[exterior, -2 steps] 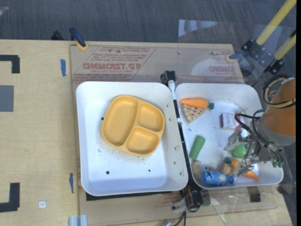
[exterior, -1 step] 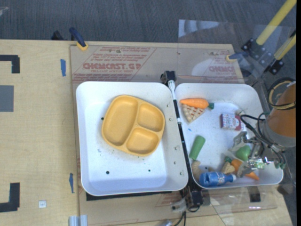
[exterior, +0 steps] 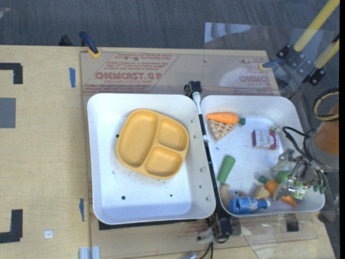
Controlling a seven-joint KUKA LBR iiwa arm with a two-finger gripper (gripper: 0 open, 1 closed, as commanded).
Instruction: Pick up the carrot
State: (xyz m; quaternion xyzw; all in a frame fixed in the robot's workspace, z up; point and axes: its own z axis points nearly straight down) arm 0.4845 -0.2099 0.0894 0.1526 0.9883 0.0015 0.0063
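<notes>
At the right bin's (exterior: 302, 117) far edge the carrot (exterior: 222, 118) lies crosswise, leafy end right, beside a waffle wedge (exterior: 221, 129). The gripper (exterior: 295, 186) sits well nearer, among clutter; its grip cannot be judged.

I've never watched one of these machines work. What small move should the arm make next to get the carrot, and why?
Probably lift and travel toward the far-left corner of the right bin. The gripper sits low at that bin's near-right end among small toys, while the carrot lies apart at the far-left corner, beside a waffle wedge.
</notes>
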